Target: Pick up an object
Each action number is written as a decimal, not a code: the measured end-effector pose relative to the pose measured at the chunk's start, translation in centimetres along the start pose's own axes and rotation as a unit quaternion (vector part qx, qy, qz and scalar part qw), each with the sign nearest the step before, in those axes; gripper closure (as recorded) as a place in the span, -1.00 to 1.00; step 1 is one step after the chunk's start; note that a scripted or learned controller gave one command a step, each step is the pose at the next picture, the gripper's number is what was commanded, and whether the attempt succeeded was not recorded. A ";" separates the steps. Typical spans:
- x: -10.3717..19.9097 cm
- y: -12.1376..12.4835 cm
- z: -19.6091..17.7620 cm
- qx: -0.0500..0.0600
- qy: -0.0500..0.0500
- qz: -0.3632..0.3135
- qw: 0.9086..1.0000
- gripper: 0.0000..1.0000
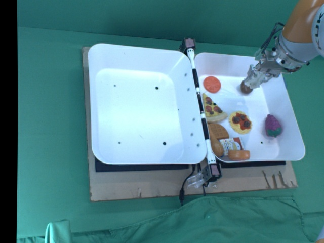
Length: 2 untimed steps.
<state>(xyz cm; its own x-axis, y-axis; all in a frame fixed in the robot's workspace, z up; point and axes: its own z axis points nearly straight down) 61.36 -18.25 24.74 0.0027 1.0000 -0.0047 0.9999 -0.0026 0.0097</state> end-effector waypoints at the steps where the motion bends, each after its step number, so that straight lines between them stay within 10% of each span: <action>1: 0.7 0.8 -5.6 -0.001 0.000 0.000 1.000 1.00; 2: 0.3 1.3 -12.3 -0.002 0.000 0.000 1.000 1.00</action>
